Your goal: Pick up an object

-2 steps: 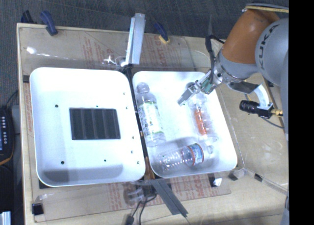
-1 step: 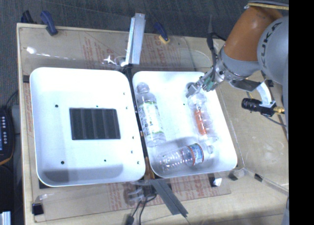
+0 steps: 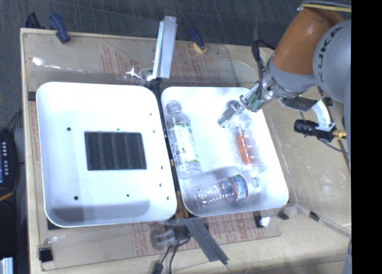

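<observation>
The right bin point(image 3: 203, 97) holds three clear plastic bottles. One with a green-white label point(image 3: 181, 139) lies lengthwise along the bin's left wall. Another with a blue label point(image 3: 224, 190) lies across the near end. A third with an orange label point(image 3: 246, 146) lies along the right side. My gripper point(image 3: 230, 113) hangs over the right bin's far right part, just above the cap end of the orange-label bottle. Its fingers point down and left, and nothing shows between them.
The left bin point(image 3: 59, 105) holds a dark ribbed rectangular pad point(image 3: 115, 150). A metal bar point(image 3: 163, 48) stands upright behind the divide between the bins. Blue clamps point(image 3: 59, 28) sit on the bench's far edge. A black fitting point(image 3: 313, 128) juts from the arm at right.
</observation>
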{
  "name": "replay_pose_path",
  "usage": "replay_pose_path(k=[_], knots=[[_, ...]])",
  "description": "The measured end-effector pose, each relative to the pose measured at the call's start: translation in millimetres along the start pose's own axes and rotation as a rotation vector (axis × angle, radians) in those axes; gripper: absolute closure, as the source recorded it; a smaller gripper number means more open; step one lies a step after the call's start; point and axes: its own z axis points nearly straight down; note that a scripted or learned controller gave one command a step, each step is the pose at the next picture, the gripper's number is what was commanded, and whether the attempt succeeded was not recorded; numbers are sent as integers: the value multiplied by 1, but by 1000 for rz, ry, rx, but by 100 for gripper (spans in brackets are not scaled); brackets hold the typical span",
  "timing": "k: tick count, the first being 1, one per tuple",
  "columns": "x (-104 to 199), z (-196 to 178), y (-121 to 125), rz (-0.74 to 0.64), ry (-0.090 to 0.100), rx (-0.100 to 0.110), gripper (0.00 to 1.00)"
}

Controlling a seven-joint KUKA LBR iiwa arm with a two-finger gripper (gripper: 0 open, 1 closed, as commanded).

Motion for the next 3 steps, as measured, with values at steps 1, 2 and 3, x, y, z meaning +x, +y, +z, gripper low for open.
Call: replay_pose_path(k=[1,2,3], knots=[[-13,21,19,-17,2,0,0],[35,40,-13,-52,5,2,0],[30,-19,44,-392,0,-2,0]])
